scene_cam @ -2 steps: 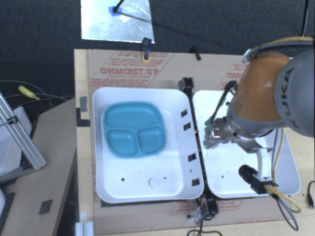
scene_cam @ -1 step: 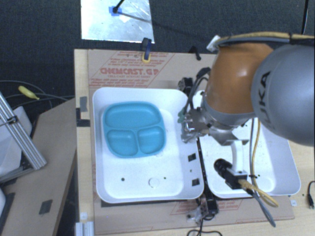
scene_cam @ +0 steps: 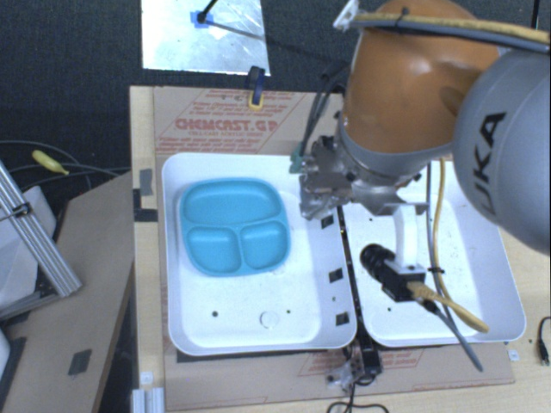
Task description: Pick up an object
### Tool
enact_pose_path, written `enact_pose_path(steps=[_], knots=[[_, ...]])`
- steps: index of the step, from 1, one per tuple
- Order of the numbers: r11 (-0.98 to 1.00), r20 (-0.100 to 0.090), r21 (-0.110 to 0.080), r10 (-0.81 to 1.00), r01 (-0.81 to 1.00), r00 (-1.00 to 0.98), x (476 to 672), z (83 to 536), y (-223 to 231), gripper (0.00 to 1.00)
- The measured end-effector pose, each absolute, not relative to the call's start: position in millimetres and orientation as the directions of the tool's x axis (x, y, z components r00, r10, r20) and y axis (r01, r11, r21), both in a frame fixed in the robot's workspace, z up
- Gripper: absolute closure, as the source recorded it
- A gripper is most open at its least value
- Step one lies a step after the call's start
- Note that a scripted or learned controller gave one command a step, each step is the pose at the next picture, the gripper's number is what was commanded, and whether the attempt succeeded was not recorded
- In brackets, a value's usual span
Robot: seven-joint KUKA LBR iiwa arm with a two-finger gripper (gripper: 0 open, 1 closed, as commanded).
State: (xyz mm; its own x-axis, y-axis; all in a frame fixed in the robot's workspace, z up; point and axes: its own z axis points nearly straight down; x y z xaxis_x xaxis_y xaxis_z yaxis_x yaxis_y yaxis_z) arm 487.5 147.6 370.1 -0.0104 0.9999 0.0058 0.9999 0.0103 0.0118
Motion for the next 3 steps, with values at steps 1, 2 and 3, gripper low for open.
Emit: enact_pose_path(steps=[1, 2, 3], knots=[[-0.004, -0.003, -0.007, 1.0, 1.0, 0.004, 486.0, 272.7, 99.4, 1.0], [-0.004, -0.003, 0.006, 1.0, 1.0, 0.004, 572.6, 265.2, 48.8, 1.0], [0.011, 0.004, 0.005, 1.0, 1.0, -0.011, 600.8, 269.8, 133.4, 1.0]])
